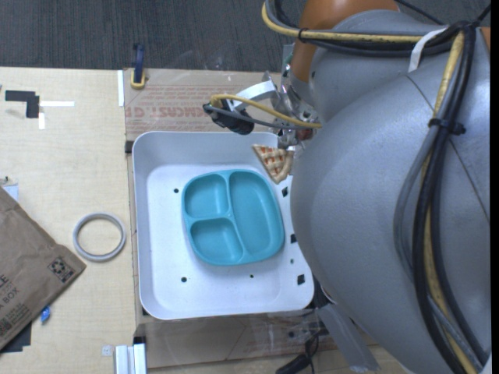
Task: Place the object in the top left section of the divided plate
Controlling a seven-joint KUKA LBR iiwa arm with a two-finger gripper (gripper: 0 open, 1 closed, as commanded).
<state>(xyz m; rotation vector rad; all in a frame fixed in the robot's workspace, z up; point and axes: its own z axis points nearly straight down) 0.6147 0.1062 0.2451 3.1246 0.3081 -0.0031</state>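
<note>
Right now the big grey arm leans in from the right and covers much of that side of the bench, its orange band up near the top edge. Its hand hangs over the far right corner of the white bin, and a small waffle-patterned wedge, tan with a reddish rim, sits right under it, seemingly pinched at its upper end. The wedge hangs tilted, point downward, just beyond the upper right edge of the divided plate, not inside any of its sections. From where I stand the arm's bulk hides most of the hand, so I take it as closed on the wedge only by how the piece hangs there.

The plate is teal, three sections, lying slightly turned in the middle of the bin. Yellow and black cables loop out from the wrist toward the left. Off to the left on the bare wood lies a grey ring, and a brown paper package lies at the lower left corner. A small blue clamp sits at the far edge of the bench.
</note>
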